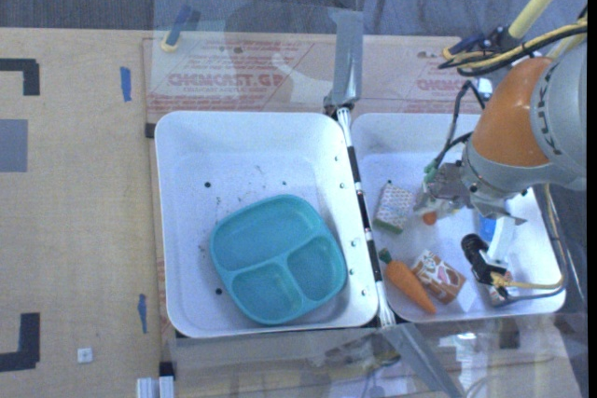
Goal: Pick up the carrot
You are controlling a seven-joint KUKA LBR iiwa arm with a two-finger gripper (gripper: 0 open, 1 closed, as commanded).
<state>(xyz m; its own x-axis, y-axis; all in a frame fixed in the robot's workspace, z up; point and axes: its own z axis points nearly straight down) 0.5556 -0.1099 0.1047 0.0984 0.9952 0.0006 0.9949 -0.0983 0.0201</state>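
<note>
The carrot (409, 285) is orange and tapered, and it lies flat near the front left corner of the right bin (373, 144). My gripper (440, 199) hangs over the middle of that bin, behind and to the right of the carrot and clearly apart from it. A small orange-red piece (429, 218) sits just under the gripper's tip. The grey wrist and its orange band (511, 124) hide much of the gripper.
A small printed orange-and-white box (439, 276) lies right beside the carrot. A speckled white block (394, 206) rests left of the gripper and a blue item (486, 227) under the wrist. The left bin (187, 144) holds a teal divided plate (277, 258).
</note>
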